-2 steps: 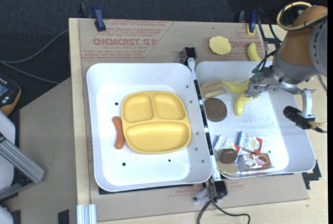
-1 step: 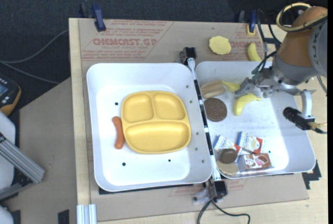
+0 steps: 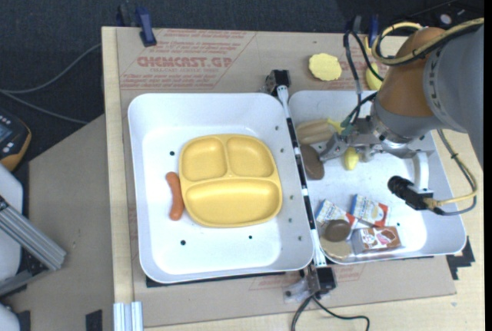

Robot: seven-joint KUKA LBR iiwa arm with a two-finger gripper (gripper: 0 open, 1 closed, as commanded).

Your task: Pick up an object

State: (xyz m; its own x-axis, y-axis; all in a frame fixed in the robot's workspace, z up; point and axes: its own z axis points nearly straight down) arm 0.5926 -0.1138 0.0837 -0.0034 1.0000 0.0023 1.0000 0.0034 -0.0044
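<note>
White plastic bins, count two, sit side by side on a bench (image 3: 192, 53) topped with brown printed board. One blue clamp (image 3: 144, 24) grips the board's far left corner.

Left bin (image 3: 154, 245): two items. One orange sausage-shaped toy (image 3: 175, 194) lies lengthwise, touching the left edge of one yellow divided plate (image 3: 231, 180). Plate has three compartments, two small at the far side, one long at the near side. Plate sits near the bin's centre.

One black clip (image 3: 278, 81) sits at the far end of the seam between the bins; another fitting with a cable sits at the near end.

One yellow crinkled disc (image 3: 325, 67) lies on the board, outside the bins, beyond the right bin.

Right bin (image 3: 442, 241): one brown flat piece (image 3: 311, 131) and one dark brown oval (image 3: 311, 163) lie against the left wall. One small yellow object (image 3: 350, 159) lies just right of these, directly under the gripper (image 3: 342, 147). Near corner holds a cluster: one brown round disc (image 3: 336, 230) and about three printed packets (image 3: 369, 218), touching and overlapping; exact packet count unclear.

Arm (image 3: 438, 84), grey with orange band, reaches in from the right and covers the bin's far right part. Gripper is low over the yellow object and the brown pieces; finger spread cannot be determined, and nothing is seen between them. One black cable connector (image 3: 407, 191) hangs off the wrist over the bin floor.
</note>
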